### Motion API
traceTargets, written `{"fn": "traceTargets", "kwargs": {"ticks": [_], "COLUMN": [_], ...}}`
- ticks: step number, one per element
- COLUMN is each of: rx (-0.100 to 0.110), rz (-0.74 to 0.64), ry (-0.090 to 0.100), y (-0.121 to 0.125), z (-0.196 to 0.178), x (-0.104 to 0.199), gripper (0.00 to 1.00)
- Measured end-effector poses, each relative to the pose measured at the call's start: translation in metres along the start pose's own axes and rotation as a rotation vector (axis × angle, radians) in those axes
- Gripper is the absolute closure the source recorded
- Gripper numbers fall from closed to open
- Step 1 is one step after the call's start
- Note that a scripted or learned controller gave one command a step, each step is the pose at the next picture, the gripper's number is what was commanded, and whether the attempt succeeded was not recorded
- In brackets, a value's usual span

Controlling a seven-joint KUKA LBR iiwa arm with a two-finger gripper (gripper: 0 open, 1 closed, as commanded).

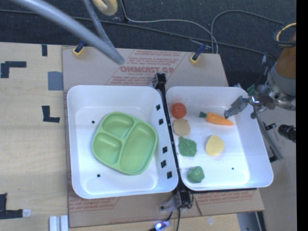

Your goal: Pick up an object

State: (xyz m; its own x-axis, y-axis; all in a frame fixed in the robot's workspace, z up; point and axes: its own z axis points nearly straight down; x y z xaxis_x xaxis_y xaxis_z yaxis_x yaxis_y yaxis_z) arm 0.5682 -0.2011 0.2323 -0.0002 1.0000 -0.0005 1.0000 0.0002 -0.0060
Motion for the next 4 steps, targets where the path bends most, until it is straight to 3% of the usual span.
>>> {"fn": "traceTargets", "kwargs": {"ticks": [2, 3, 4], "rx": [0.000, -0.004, -0.009], "rz": [-0.001, -0.003, -0.001], "ry": [0.000, 0.000, 0.000], "y": [0.005, 0.007, 0.001], "z": [0.106, 0.093, 0.048], "x": [-0.004, -0.003, -0.003], "gripper": [0.00, 1.00, 1.00]}}
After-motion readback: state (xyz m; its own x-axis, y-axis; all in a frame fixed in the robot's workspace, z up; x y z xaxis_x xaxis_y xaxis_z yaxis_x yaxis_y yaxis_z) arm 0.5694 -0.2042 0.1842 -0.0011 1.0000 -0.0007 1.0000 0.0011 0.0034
